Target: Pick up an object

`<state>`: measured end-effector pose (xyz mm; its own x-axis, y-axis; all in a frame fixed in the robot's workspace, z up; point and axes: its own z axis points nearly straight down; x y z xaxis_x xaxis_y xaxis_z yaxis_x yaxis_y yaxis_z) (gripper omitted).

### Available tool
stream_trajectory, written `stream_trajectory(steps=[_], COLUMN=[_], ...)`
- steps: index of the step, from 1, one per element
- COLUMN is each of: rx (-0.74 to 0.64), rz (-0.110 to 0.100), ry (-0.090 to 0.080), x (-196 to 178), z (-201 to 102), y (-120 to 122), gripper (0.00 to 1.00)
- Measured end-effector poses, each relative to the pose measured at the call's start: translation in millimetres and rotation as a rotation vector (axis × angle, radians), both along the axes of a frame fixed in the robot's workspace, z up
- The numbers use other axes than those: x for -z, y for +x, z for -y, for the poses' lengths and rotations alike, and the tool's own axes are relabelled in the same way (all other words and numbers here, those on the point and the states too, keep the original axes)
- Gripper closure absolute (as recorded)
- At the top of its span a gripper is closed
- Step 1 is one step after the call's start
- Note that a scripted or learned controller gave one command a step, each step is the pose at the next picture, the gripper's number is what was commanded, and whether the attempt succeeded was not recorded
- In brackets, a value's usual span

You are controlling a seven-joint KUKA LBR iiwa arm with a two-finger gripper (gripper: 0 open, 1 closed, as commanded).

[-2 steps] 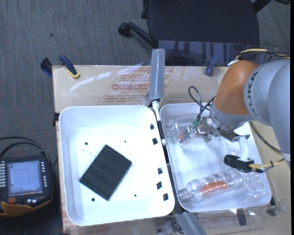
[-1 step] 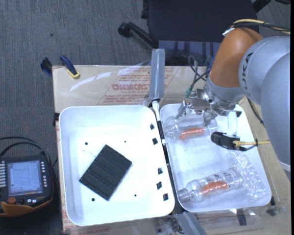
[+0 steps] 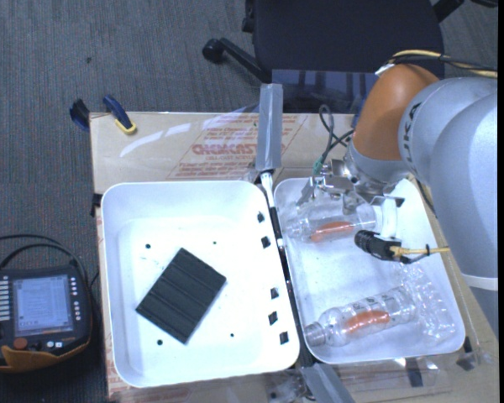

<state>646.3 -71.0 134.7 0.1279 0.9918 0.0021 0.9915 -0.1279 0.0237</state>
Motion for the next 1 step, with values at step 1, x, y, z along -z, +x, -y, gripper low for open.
stream_trajectory(steps=[1], rx=[-0.144], rz=[0.021], ry=[-0.002], x=[11.2], z=[17.5], y=[-15.8], gripper=[0.00])
